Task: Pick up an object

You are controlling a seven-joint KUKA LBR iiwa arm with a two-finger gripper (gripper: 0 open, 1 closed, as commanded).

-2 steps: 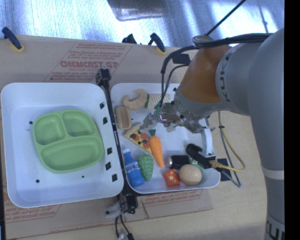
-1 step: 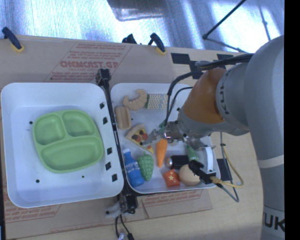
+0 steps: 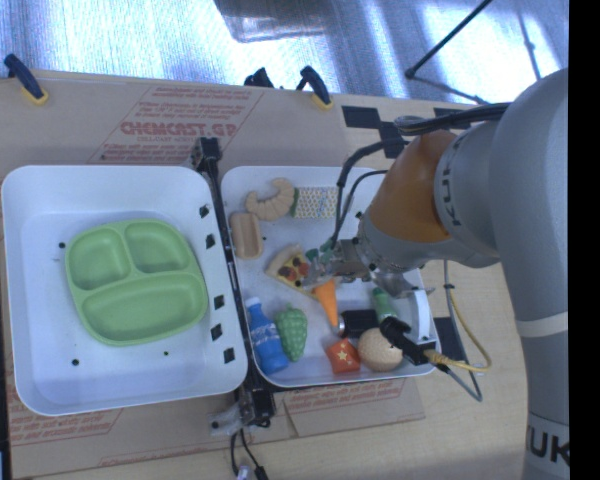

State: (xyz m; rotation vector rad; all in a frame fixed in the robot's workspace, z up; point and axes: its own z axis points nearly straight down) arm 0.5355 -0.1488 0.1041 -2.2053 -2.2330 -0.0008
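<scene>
The gripper (image 3: 342, 266) hangs low in the right bin (image 3: 405, 376), right of frame centre; whether its fingers are parted cannot be told. An orange carrot (image 3: 327, 303) lies just below it, pizza slice (image 3: 291, 266) to its left, green plate (image 3: 135, 280) in the left bin (image 3: 30, 388).

The left bin (image 3: 25, 268) is white and carries a pale green divided plate (image 3: 135, 280). The right bin (image 3: 242, 180) is white too. In it lie a tan croissant (image 3: 270, 199), a green-and-white speckled block (image 3: 315, 202), a beige bread piece (image 3: 246, 234), a yellow pizza slice (image 3: 291, 266) dotted with red and dark spots, an orange carrot (image 3: 327, 303), a blue bottle (image 3: 263, 336) with a white label, a green ridged vegetable (image 3: 293, 332), a red-orange box (image 3: 343, 356) and a cream egg (image 3: 378, 350). The arm (image 3: 500, 188) is grey with an orange band (image 3: 410, 193). The desk (image 3: 90, 118) is brown cardboard printed with red lettering, held by blue-and-yellow clamps (image 3: 25, 78).
</scene>
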